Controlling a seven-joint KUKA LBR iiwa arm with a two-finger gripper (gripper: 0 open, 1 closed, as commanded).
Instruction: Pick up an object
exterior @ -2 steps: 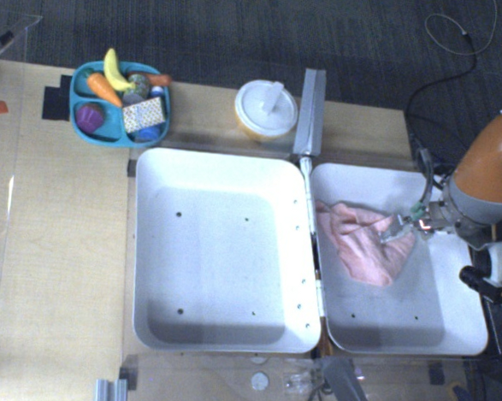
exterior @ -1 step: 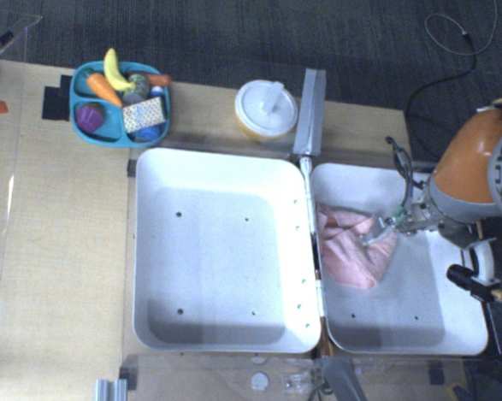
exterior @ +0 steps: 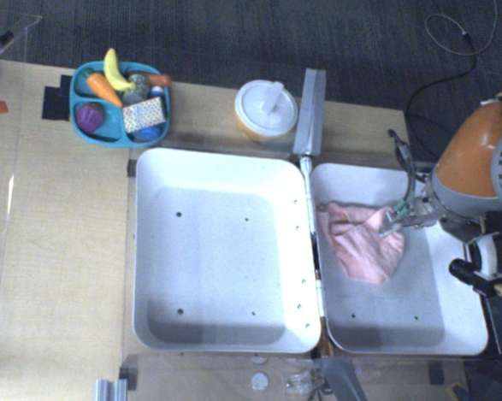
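Note:
A crumpled pink cloth (exterior: 361, 242) lies in the right bin (exterior: 414, 322), toward its upper left part. My gripper (exterior: 398, 219) is low over the cloth's upper right corner, and its tips look shut on a raised pinch of the fabric there. The rest of the cloth rests on the bin floor. The grey arm with its orange band (exterior: 477, 155) reaches in from the right.
The left bin (exterior: 221, 253) sits beside the right one. Behind the bins stand a blue tray of toy food (exterior: 119, 102) at the left and a white lidded container (exterior: 266, 109) near a grey post (exterior: 309, 114). Cables run at the right.

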